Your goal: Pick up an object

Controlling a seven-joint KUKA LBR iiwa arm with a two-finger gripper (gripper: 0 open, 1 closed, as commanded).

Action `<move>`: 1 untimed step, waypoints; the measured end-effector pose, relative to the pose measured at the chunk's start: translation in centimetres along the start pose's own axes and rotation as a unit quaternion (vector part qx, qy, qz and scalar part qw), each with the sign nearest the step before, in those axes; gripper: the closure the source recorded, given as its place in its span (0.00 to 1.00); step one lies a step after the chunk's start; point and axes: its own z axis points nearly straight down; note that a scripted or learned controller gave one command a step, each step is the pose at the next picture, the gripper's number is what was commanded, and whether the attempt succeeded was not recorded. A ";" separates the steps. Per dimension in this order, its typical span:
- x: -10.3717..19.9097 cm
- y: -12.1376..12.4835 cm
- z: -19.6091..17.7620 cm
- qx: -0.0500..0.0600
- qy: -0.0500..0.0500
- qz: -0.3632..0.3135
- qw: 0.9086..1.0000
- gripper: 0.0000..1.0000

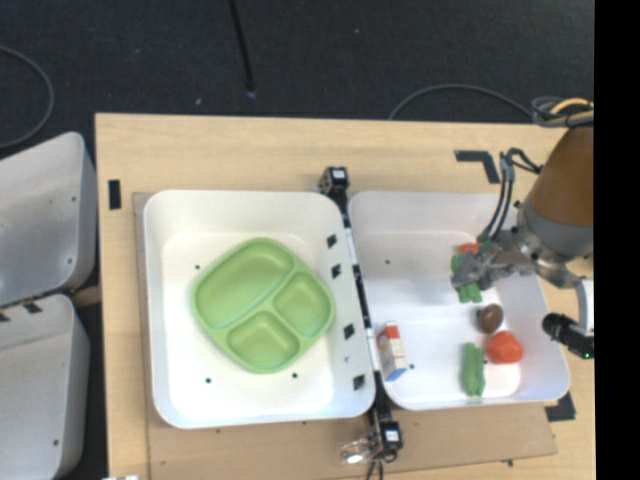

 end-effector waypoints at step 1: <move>-0.4 1.0 -4.8 -0.001 0.000 -0.003 1.000 1.00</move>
